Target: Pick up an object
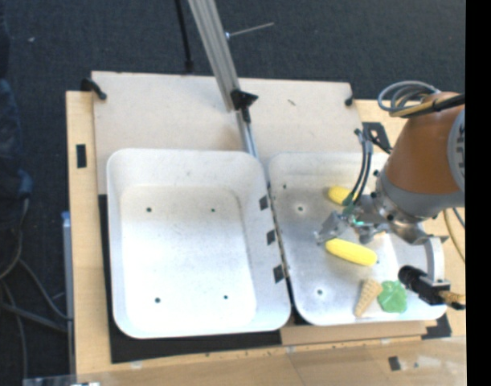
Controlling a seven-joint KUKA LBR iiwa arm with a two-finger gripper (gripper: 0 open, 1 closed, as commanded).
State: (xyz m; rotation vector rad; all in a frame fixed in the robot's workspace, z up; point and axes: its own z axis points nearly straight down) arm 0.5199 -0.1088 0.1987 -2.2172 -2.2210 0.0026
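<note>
The big orange and grey arm (426, 155) covers part of the right bin (309, 296), and the picture cuts the arm off at the right. The end effector (341, 223) is low in that bin, but it is small and blurry, so I cannot tell how it is set. A yellow thing (338, 194) peeks out from behind the cables; part of it is hidden. A yellow corn cob (351, 252) lies just under the end effector, its long side running from the left up to the right down. An ice cream cone (367, 297) and a green toy (393, 297) sit near the bin's front right corner. The left bin (124, 240) is white with tiny specks. Both bins rest on a light wooden desk (84, 215). The floor (36, 39) is dark.
</note>
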